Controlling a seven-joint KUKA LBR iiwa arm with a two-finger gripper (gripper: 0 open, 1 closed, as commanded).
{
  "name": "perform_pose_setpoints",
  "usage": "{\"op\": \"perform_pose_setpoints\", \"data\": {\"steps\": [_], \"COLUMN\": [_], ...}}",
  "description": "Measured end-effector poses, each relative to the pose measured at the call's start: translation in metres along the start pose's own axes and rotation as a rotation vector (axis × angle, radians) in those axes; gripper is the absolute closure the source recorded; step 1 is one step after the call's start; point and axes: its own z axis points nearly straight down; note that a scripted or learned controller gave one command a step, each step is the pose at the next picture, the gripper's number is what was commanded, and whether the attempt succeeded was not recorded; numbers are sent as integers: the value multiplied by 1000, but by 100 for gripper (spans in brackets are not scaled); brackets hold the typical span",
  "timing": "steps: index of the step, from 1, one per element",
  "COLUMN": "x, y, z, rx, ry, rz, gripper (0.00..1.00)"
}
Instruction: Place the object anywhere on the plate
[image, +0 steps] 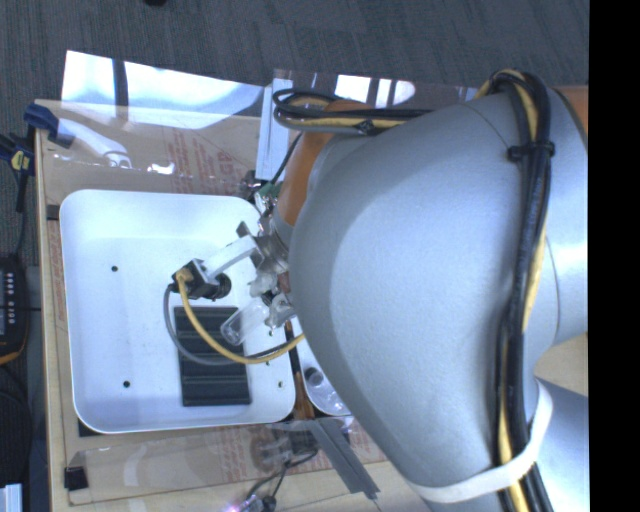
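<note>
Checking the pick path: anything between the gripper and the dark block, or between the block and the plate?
Nothing visible lies between the gripper and the dark ribbed block in the left bin. The way to the plate I cannot judge: the arm covers everything right of that bin.

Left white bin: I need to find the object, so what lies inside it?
In the left bin, a black ribbed slab lies near the lower edge. The grey arm covers its right rim.

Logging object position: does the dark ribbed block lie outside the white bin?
No, the dark ribbed block lies inside the white bin, near its lower edge.
</note>
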Motion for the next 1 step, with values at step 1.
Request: {"op": "perform_pose_setpoints", "data": {"steps": [1], "x": [74], "y": [53], "z": [-1], "rx": [-1], "ry": [2], "rz": [42], "gripper": [100]}}
